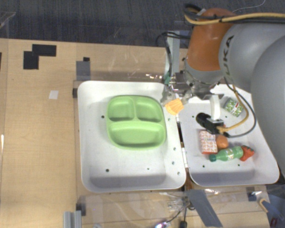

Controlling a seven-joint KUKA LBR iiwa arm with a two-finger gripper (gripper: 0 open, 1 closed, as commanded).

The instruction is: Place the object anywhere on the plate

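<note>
Transport looks about half done: the hand [176, 98] grips a small orange object [174, 107] between its fingers, above the seam between the bins. The green plate [134, 121] lies just to its left, bare; carrying over and releasing remain.

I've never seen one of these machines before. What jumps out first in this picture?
The big grey arm with its orange band fills the upper right, reaching down toward the seam between two white bins. In the left bin lies a bright green divided plate. A small orange object sits just below the pincer near the bins' shared edge, and the right bin holds a jumble including a green bottle.
</note>
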